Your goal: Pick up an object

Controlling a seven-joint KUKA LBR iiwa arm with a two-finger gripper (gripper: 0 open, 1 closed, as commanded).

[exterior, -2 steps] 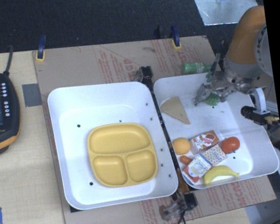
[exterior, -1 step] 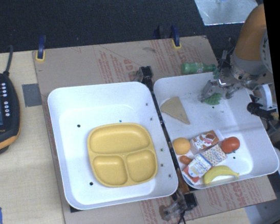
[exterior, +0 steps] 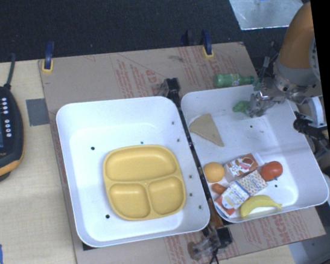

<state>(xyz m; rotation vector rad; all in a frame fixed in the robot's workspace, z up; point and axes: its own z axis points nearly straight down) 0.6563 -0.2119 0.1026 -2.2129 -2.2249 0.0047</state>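
Hand (exterior: 257, 102): at right bin's (exterior: 288, 141) far edge; grip state unclear
Green object (exterior: 241, 107): just beside hand
Yellow tray (exterior: 143, 181): left bin (exterior: 85, 170)

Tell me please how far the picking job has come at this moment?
Done: nothing looks lifted. The yellow banana, red tomato, orange fruit and tan wedge all lie in the right white bin. In hand: the gripper is low at that bin's far side, by a small green object; a grasp cannot be confirmed. Left: gripping and raising one object.
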